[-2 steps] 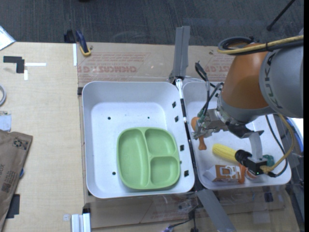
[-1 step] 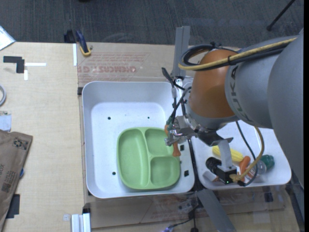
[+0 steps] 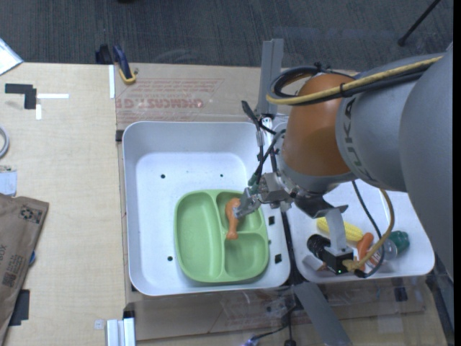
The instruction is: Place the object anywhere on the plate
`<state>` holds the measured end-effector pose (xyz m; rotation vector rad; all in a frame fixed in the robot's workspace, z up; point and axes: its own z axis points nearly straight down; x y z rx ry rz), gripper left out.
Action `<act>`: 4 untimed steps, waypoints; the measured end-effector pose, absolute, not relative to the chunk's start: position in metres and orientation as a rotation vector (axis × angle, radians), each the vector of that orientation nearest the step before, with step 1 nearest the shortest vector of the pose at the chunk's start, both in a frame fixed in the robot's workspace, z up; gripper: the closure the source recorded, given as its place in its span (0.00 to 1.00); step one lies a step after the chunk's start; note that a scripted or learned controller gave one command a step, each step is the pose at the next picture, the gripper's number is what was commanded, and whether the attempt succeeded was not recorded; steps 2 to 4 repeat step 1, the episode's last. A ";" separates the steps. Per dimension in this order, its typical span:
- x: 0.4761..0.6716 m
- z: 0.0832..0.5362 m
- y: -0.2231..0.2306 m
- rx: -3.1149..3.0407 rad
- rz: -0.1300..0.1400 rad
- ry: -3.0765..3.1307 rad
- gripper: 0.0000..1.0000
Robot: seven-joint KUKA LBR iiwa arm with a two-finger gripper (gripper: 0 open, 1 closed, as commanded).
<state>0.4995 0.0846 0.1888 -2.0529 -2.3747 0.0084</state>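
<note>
A green divided plate (image 3: 209, 240) lies in the left white bin (image 3: 144, 193), toward its front right. An orange carrot-like object (image 3: 233, 220) rests on the plate, along the ridge between its right compartments. My gripper (image 3: 248, 202) hangs over the plate's upper right corner, right beside the orange object's top end. The fingers look close to that end, but I cannot make out whether they touch it or how far apart they stand. The arm's orange band and grey body cover the bin's right wall.
The right bin (image 3: 403, 265) holds a yellow corn cob (image 3: 344, 229), an orange piece (image 3: 366, 242) and a green item (image 3: 398, 240), partly under the arm. Cardboard lies behind the bins, and a brown paper bag (image 3: 18, 244) sits on the bench at left.
</note>
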 end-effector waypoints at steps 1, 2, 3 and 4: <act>0.506 0.189 0.035 -2.087 0.008 -2.346 0.00; 0.506 0.189 0.035 -2.087 0.008 -2.346 0.00; 0.506 0.189 0.035 -2.087 0.008 -2.346 0.00; 0.506 0.189 0.035 -2.087 0.008 -2.346 0.00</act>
